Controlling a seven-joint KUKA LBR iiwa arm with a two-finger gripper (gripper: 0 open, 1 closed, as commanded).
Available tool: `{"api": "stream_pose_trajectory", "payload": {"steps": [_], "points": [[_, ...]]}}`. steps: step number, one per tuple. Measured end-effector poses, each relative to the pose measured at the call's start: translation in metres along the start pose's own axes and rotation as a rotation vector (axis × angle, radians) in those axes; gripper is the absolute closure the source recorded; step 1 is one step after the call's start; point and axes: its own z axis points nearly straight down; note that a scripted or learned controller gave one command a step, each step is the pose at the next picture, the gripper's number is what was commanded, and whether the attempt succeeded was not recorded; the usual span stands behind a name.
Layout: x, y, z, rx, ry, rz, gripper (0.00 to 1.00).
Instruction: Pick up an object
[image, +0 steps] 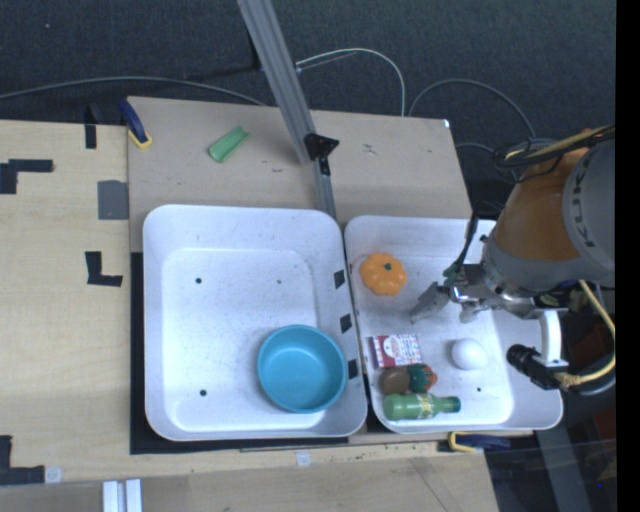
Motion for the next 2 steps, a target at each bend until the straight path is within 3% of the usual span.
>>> {"api": "stream_pose_trajectory", "payload": {"steps": [1, 2], "points": [[0.001, 0.001, -0.013, -0.003, 0.001, -0.002, 1.00], [0.009, -0.006, -0.064, -0.010, -0.001, -0.001, 1.00]]}}
